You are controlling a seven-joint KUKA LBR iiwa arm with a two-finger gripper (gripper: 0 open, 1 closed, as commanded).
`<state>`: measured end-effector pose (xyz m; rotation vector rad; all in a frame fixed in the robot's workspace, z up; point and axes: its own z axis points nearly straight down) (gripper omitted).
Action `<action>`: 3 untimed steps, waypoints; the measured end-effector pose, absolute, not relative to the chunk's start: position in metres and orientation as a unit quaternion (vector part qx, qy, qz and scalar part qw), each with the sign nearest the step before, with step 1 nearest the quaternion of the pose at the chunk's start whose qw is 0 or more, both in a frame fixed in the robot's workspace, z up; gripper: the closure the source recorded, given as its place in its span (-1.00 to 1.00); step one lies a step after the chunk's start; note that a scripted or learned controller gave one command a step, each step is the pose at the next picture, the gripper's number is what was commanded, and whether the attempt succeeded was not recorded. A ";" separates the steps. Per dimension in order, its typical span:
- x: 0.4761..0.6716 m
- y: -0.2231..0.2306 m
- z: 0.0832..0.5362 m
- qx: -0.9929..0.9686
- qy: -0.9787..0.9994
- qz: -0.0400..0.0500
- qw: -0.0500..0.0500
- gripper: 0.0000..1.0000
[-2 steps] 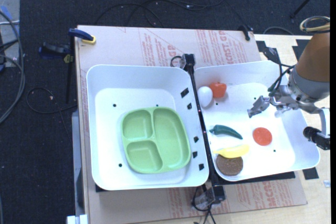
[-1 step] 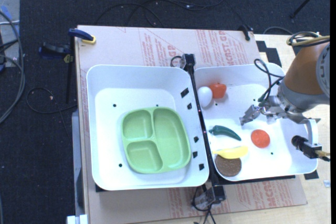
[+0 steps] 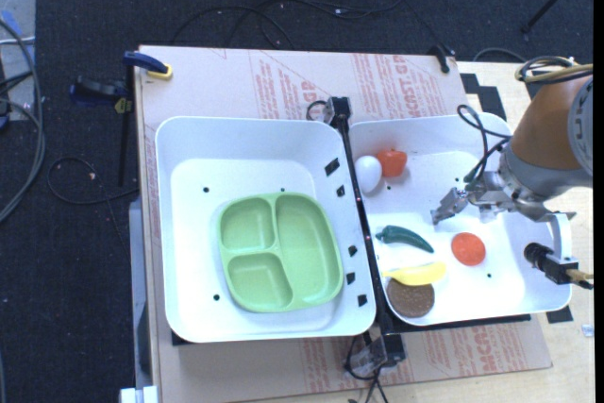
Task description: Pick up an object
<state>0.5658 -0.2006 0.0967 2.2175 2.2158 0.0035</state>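
Observation:
The right bin (image 3: 444, 129) holds several small items: a white egg (image 3: 368, 172), an orange-red piece (image 3: 393, 162) beside it, a dark green pepper (image 3: 406, 238), a flat red-orange round (image 3: 468, 248), a yellow banana (image 3: 418, 275) and a brown disc (image 3: 411, 297). My gripper (image 3: 451, 207) hangs low over the middle of this bin, reaching in from the right, just up and left of the red-orange round. Nothing shows between its fingers.
The left bin (image 3: 189, 146) carries a light green divided plate (image 3: 280, 251). A black divider (image 3: 351, 193) runs between the bins. Cables loop off the arm's wrist (image 3: 481, 146). Cardboard (image 3: 283, 80) underlies both bins; clamps (image 3: 146, 64) sit at its far left corner.

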 end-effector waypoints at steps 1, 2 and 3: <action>0.568 -0.201 0.109 0.707 0.707 0.003 0.006 1.00; 0.562 -0.209 0.160 0.707 0.707 0.001 0.002 1.00; 0.560 -0.210 0.203 0.707 0.707 0.001 0.001 1.00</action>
